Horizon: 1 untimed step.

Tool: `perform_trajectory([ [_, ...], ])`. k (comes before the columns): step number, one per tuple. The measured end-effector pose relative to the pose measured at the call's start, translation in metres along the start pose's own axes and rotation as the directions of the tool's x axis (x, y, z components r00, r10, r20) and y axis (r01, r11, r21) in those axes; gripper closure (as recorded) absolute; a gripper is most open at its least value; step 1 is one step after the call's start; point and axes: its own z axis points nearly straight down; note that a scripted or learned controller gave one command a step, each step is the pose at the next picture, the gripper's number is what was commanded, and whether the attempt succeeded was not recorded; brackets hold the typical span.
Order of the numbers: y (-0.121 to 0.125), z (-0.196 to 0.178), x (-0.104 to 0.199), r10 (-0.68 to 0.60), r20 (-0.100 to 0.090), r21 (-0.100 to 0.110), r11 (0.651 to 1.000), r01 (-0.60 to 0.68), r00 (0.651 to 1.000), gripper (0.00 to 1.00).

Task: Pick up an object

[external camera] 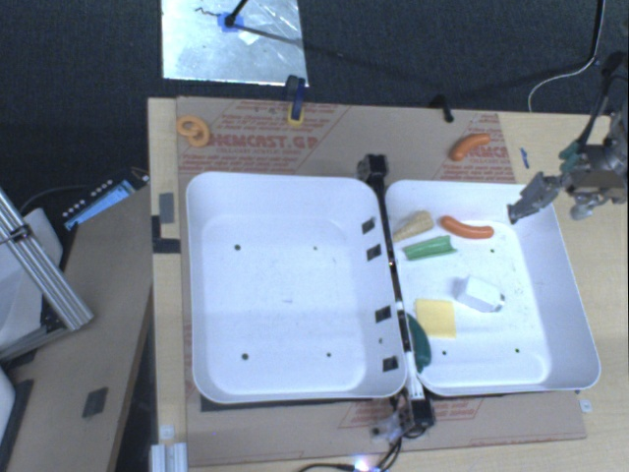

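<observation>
The grey two-finger gripper (526,202) hangs at the right edge of the frame, over the upper right rim of the right-hand shallow white bin (570,303). Nothing sits between its tips; how far apart they are I cannot tell from this slant. Nearest to it, in that bin's upper part, lies an orange sausage-shaped toy (466,228), and just below and left of that a green flat bar (428,249). A pale tan wedge (412,224) rests against the bin's upper left side. Lower down, a white crumpled-looking block (479,294) sits mid-bin, a yellow square pad (435,318) left of it, and a dark green rounded piece (420,342) hugs the left wall, possibly a leaf shape. Outside, on the brown board, a second orange sausage (470,147) lies above the bin. The left-hand white bin (285,195) sits alongside.
</observation>
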Motion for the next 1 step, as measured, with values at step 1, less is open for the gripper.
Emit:
perform_trajectory([
  [1, -0.0011, -0.0016, -0.0021, 0.002, -0.001, 0.013, 1.000, -0.002, 1.000, 1.00],
])
